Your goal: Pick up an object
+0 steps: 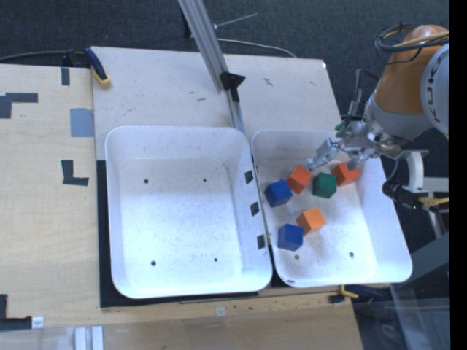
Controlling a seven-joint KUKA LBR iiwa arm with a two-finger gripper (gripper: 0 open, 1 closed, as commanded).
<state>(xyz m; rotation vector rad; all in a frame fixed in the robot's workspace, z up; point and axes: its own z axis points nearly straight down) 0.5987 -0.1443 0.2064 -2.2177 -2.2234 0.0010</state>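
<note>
Claw: I see my claw (326, 154) low over the upper part of the right bin (379, 257); I cannot tell its state from here.
Nearest blocks: an orange-red cube (300, 179) lies just below-left of the claw, a green cube (325, 185) just below it, and another orange-red cube (346, 173) to its right.
Other blocks: a blue cube (278, 192) sits left of those; a lighter orange cube (311, 219) and a second blue cube (290, 236) lie nearer the bin's middle.
Look: small, solid-coloured cubes, loosely scattered.
Left bin (175, 141): white, beside the right one on the table (44, 217).
</note>
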